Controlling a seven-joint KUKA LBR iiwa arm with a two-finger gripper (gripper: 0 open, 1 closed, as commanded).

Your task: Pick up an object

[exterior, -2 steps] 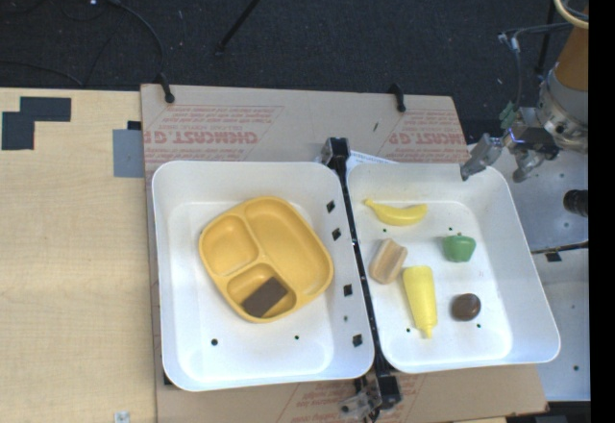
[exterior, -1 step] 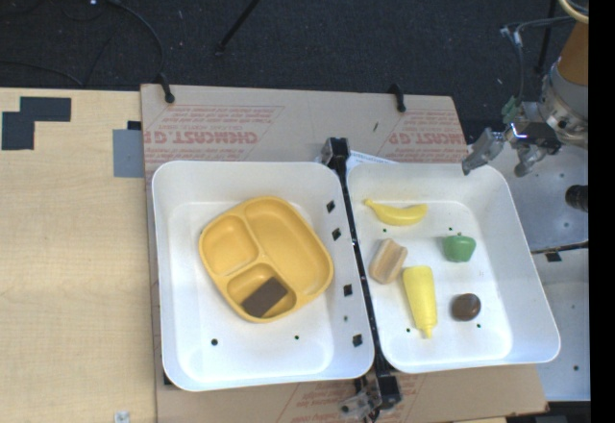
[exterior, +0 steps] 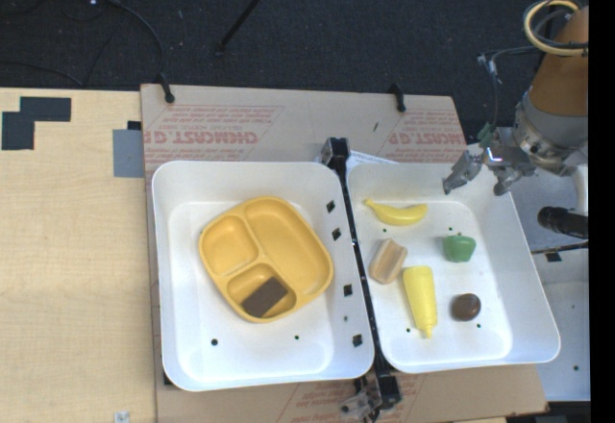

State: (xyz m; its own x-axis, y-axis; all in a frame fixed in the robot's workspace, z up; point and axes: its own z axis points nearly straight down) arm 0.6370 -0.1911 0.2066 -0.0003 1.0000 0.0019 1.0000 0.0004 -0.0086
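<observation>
Glossy white bins point(exterior: 192, 210), compartmented yellow tray point(exterior: 266, 256)

— Colours on the arm point(exterior: 557, 89)?
— Orange-tan band up top, grey metal wrist below, ringed with a yellow cable loop.
— And the hand point(exterior: 482, 178)?
— Two dark grey fingers point(exterior: 459, 175), slim and angular, on a silvery block. Thin cable alongside. Black cylinder lower right.

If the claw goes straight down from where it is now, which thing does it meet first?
Probably the bare rim of the right white bin near its far corner. The claw hangs beyond the small green toy pepper, though depth is unclear.
</observation>
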